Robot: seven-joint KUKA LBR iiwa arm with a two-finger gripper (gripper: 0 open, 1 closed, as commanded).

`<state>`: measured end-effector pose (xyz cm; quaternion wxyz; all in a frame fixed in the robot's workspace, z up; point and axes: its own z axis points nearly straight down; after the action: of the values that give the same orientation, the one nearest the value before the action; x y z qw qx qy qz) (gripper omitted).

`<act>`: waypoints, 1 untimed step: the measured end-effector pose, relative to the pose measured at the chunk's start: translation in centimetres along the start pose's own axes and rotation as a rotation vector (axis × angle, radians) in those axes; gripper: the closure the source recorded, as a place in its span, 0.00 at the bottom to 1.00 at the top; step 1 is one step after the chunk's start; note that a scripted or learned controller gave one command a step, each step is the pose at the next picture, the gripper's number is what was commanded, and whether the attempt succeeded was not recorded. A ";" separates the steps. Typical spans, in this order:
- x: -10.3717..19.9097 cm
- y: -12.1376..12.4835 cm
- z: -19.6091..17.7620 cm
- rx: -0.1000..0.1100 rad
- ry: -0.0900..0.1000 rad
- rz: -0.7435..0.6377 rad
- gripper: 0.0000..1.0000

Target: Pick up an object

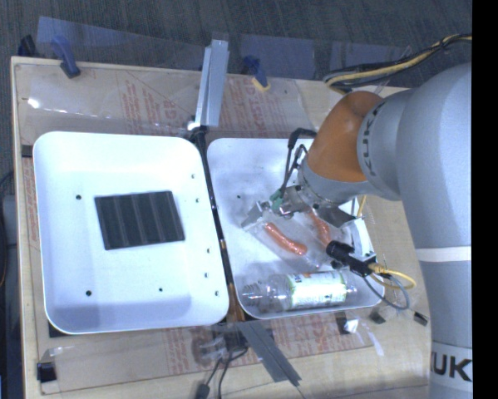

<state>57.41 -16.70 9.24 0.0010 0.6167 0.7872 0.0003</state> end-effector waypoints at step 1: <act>-3.2 2.9 -5.2 0.005 0.003 0.028 0.00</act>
<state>60.96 -19.09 14.49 -0.0017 0.6276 0.7785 -0.0007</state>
